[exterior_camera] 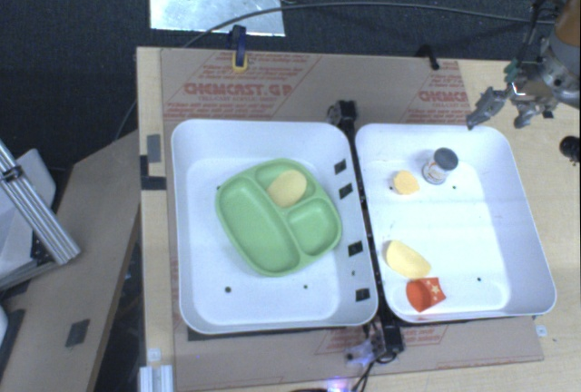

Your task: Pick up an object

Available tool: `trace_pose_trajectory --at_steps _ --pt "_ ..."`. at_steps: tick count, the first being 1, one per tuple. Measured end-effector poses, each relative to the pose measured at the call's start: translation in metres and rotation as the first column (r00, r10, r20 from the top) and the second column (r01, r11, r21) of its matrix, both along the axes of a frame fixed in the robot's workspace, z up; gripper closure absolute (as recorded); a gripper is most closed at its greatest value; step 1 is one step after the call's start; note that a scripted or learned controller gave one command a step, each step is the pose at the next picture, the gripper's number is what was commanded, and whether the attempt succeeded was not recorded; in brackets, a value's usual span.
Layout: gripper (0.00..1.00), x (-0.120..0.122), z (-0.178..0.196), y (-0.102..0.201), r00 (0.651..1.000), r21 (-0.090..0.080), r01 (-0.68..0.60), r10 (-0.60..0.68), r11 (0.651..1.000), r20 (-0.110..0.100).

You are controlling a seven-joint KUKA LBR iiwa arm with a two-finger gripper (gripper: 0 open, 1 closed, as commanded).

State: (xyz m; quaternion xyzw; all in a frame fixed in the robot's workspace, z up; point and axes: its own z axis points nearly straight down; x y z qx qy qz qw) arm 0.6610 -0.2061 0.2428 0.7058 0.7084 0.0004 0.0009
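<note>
Right bin (pixel 522 227), near to far: red packet (pixel 425 293) at its near edge, yellow wedge (pixel 406 259), small yellow piece (pixel 406 183), then grey can (pixel 441 167). Beyond its far right corner hangs the hand (pixel 505 110), fingers apparently spread, holding nothing.

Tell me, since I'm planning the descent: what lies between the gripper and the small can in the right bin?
In the camera view, between the gripper and the small can lie the right bin's far rim and bare white floor.
</note>
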Motion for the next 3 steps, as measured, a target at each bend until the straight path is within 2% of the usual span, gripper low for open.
trace_pose_trajectory --at_steps 1,2,3 --pt "0.0 -0.008 -0.053 0.006 1.0 0.0 0.001 -0.001 1.0 -0.002" --pt "0.0 -0.006 -0.11 0.0 1.0 0.001 0.003 -0.003 1.0 0.001" --pt "0.0 0.0 -0.117 0.0 1.0 -0.003 -0.002 0.002 1.0 0.02"
